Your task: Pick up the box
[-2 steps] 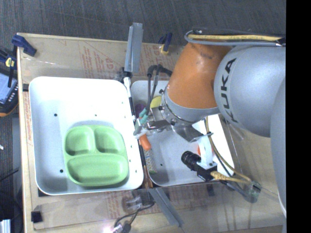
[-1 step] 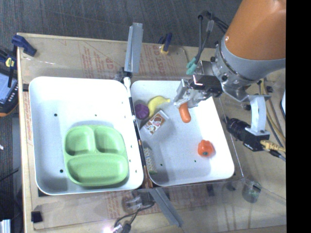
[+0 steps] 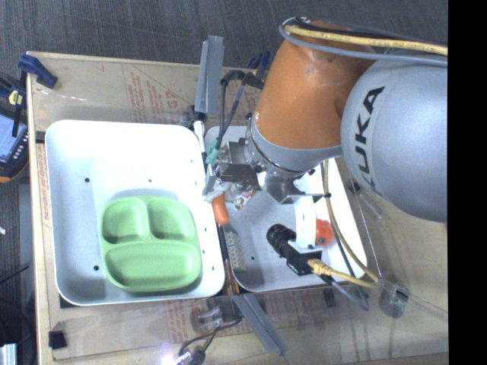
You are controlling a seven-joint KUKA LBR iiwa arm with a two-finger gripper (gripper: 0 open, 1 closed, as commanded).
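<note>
Left white plastic bin [image 3: 68, 204] is holding a green three-compartment tray [image 3: 150, 243]. Grey-and-orange arm [image 3: 319, 105] is covering the right white bin [image 3: 259, 276]; jaws state cannot be told. Box location unclear. Judged: locating stage; next, clear sighting needed.

Light bright, even, from above. Left bin [image 3: 68, 173] near blown-out white, little texture in its walls. Soft sheen across my orange band [image 3: 304, 90] and grey shell [image 3: 403, 128]. My arm throws soft shadow over right bin [image 3: 259, 272] below it. Small glare spot on desk [image 3: 163, 350] at near edge. Focus fair; slight grain, dark floor murky.
</note>
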